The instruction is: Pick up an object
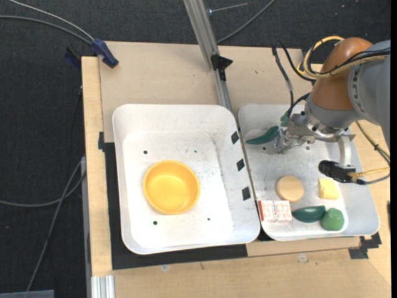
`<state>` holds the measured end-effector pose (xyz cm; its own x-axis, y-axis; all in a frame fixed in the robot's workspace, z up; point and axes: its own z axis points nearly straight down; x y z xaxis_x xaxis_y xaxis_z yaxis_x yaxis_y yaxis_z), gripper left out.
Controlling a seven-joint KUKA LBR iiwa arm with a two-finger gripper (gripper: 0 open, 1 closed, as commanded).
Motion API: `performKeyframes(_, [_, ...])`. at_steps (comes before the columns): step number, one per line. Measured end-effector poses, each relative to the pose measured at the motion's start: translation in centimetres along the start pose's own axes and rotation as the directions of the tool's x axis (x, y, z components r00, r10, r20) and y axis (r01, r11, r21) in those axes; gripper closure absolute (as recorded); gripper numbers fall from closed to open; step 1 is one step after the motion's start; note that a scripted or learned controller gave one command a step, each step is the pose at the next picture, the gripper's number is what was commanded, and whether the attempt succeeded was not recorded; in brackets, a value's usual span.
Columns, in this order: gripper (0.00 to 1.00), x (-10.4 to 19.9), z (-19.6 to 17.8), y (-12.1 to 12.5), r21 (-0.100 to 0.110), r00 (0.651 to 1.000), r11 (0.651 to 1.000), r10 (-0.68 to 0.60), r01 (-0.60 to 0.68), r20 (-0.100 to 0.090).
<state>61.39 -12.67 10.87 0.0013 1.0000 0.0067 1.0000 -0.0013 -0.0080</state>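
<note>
We see a pale wooden bench [161, 73] standing on dark carpet [37, 135], thin grey cables [43, 18] trailing over the floor at upper left, a blue clamp [104, 53] on the bench's upper-left corner and a slanted metal pole [200, 17] at top centre.

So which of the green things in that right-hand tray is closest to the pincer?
The dark teal curved piece at the tray's upper left, right beside the pincer. The other dark green piece and the bright green lump lie together at the tray's near edge.

Bright, even overhead light. White bins [180, 120] near overexposed. Short soft shadows under objects. Sharp focus throughout, slight grain on dark floor [37, 104], no visible edge distortion.
</note>
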Motion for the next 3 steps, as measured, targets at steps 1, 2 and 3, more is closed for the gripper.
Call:
performKeyframes(1, [1.00, 0.0, -4.9, -0.6, -0.016, 1.000, 1.000, 0.001, -0.001, 0.007])
performKeyframes(2, [1.00, 0.3, -11.6, -0.6, -0.016, 1.000, 1.000, -0.003, 0.003, 0.006])
performKeyframes(3, [1.00, 0.3, -11.1, -0.5, -0.010, 1.000, 1.000, -0.002, 0.002, 0.007])
